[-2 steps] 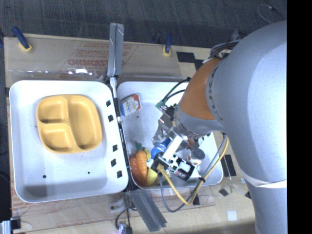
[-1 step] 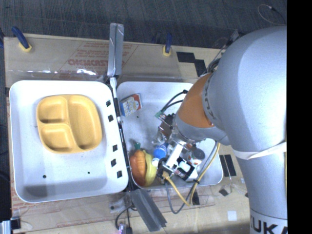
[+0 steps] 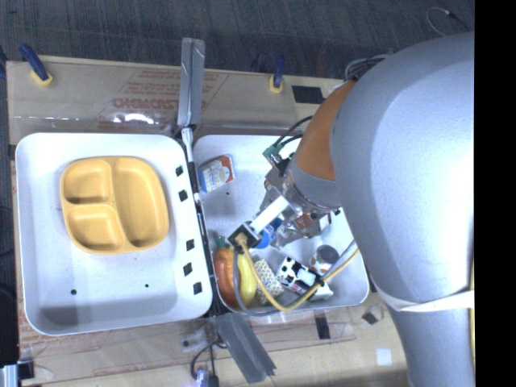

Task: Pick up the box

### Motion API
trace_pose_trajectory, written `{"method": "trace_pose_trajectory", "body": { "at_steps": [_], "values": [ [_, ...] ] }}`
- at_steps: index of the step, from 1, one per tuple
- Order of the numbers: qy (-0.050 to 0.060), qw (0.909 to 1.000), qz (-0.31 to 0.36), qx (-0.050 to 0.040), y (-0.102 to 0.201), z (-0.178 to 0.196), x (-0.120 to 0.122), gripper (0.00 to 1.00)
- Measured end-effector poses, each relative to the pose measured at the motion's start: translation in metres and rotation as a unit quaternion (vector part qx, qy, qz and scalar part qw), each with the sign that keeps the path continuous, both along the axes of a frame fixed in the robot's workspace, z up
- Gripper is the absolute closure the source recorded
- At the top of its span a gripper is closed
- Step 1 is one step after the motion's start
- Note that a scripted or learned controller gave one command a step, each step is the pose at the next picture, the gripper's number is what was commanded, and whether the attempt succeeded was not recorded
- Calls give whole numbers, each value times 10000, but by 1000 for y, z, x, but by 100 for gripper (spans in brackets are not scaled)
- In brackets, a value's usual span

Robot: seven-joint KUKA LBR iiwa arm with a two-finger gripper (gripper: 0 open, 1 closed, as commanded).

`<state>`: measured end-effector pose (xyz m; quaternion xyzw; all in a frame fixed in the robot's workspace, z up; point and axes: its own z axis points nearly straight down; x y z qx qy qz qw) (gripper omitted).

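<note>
The box (image 3: 216, 172) is a small carton with an orange, white and blue face. It lies flat in the far left corner of the right bin (image 3: 242, 147), close to the divider between the bins. My gripper (image 3: 300, 224) hangs low over the middle of the same bin, to the right of the box and nearer the front, apart from it. The wrist and the big grey arm hide much of the bin's right half.
A yellow banana (image 3: 246, 279) and a red-orange fruit (image 3: 225, 274) lie in the right bin's front left corner. A black-and-white patterned item (image 3: 297, 276) and a small grey cup (image 3: 326, 256) sit beside them. The left bin (image 3: 48, 297) holds a yellow divided plate (image 3: 114, 203).
</note>
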<state>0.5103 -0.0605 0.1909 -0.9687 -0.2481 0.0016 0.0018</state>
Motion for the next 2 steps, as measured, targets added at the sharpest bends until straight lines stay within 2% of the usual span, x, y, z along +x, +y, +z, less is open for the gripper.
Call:
{"method": "trace_pose_trajectory", "body": {
  "at_steps": [2],
  "values": [
    [59, 9999, 100, 18, 3, 16, 0, 100]
  ]
}}
